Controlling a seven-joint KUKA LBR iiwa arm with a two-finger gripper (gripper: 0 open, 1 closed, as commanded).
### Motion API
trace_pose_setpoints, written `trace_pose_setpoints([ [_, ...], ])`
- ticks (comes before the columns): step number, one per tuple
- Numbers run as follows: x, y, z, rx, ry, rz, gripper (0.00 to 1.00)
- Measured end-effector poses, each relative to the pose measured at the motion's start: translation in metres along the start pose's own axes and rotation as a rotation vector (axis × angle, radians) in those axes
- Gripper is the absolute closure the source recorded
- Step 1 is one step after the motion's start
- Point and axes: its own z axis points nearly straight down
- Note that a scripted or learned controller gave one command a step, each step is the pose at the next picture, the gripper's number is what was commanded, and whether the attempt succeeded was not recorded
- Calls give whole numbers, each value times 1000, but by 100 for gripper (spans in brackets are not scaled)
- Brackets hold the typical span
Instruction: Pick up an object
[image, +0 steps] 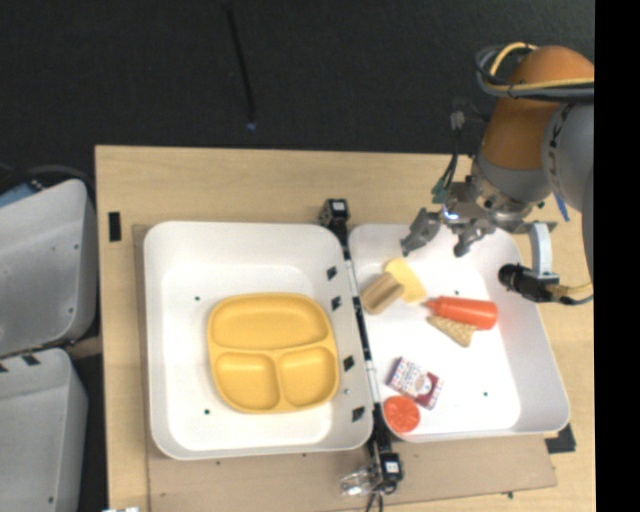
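My gripper (441, 237) hangs open over the far edge of the right bin (530, 390), with nothing between its two dark fingers. Just below it and to its left lie a pale yellow block (406, 278) and a tan bread-like piece (380, 293), touching each other. An orange carrot (465, 311) rests to the right of them, with a tan wedge (451, 330) against its lower side. Nearer the front lie a purple and white packet (413, 382) and a red round piece (402, 414).
The left bin (170, 300) holds a yellow divided tray (273, 351). Small black clips run along the seam between the bins (352, 300). A black fitting with a cable (530, 280) sits at the right bin's right wall.
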Motion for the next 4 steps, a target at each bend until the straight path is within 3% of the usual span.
trace_pose_setpoints([
  [1,0,3,-9,-14,-1,-2,0],
  [3,-12,5,93,-11,-4,1,0],
  [4,-13,6,117,-13,-4,4,0],
])
